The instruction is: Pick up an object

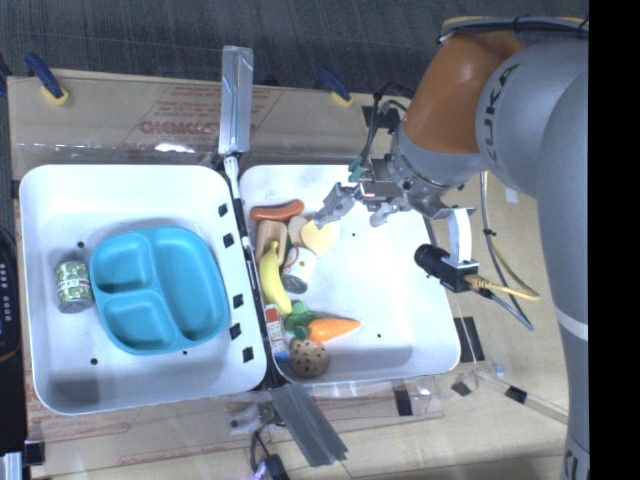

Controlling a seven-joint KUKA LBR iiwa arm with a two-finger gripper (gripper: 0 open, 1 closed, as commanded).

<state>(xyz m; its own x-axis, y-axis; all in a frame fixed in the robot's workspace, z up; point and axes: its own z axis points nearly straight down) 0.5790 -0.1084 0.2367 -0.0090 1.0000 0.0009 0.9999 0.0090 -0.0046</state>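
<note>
A pale yellow rounded toy piece (320,237) lies in the right-hand white bin (420,313), crowded by a yellow plastic banana (270,273) and a brown sausage toy (277,210). The two-finger gripper (340,204) hovers just above it; whether it's spread or clenched, I cannot tell. Best to descend straight and centred, keeping clear of the banana.

Glossy blue plastic tray (160,290), smooth white bins (60,368)

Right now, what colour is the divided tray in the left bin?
Light blue; the tray shows best in the camera view from above.
</note>
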